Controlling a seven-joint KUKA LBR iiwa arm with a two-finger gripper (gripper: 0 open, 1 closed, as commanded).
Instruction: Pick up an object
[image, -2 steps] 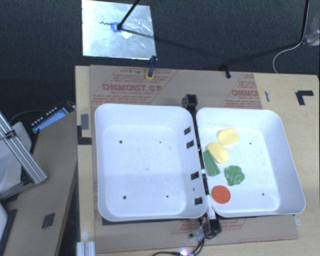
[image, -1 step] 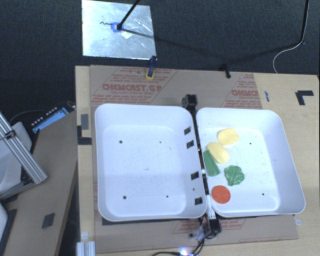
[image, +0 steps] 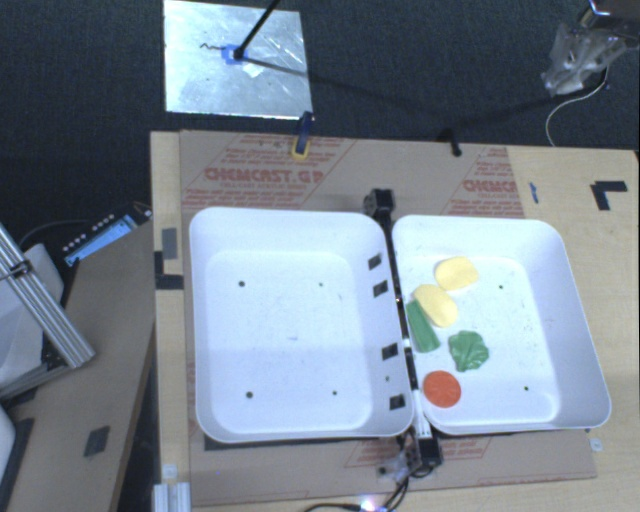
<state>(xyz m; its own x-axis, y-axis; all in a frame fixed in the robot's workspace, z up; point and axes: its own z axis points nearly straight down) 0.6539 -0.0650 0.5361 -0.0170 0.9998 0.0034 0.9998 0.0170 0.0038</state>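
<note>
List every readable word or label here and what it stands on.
"CHEMCAST GP", red print, partly blurred, on the brown board behind the left bin.
Same red print, too blurred to read, on the board behind the right bin and along its front edge.

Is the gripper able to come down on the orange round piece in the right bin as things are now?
Probably yes. The orange round piece lies flat near the right bin's front left corner, apart from the green piece, with nothing above it.
</note>
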